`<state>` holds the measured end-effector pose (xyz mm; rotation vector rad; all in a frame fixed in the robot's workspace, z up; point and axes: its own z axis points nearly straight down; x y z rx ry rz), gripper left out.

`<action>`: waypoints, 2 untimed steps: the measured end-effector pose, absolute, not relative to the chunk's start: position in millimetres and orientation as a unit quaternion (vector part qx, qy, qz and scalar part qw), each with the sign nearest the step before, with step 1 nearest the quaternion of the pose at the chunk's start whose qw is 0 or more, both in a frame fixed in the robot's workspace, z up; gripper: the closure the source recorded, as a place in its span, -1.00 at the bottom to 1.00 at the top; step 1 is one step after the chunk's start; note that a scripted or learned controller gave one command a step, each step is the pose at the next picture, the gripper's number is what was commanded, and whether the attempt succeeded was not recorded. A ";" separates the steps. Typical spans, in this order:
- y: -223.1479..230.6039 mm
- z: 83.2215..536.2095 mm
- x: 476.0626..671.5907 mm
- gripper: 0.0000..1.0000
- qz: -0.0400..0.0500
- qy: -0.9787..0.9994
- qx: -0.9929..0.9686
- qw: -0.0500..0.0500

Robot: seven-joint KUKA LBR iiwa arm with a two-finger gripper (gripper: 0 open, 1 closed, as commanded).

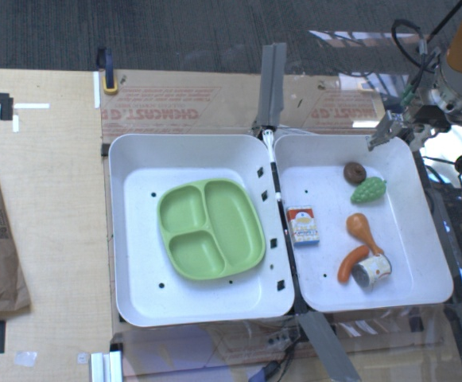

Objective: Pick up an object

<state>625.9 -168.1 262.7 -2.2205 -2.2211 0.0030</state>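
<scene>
Two bins sit side by side on the counter (48, 134). The left bin (127, 293) holds a divided plate (211, 228). The right bin (421, 285) holds a small box (302, 225) at left, with several small items (362, 253) to its right.

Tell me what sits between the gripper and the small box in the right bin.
Nothing visible does. The gripper is at the far right corner of the right bin; the small box lies alone by the bin's left wall. The brown ball and the green bumpy fruit lie just right of that line.
</scene>
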 end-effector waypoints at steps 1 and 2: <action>-168.8 271.1 626.3 1.00 0.002 -0.708 -0.706 0.000; -168.5 270.9 626.3 -1.00 0.002 -0.708 -0.706 0.000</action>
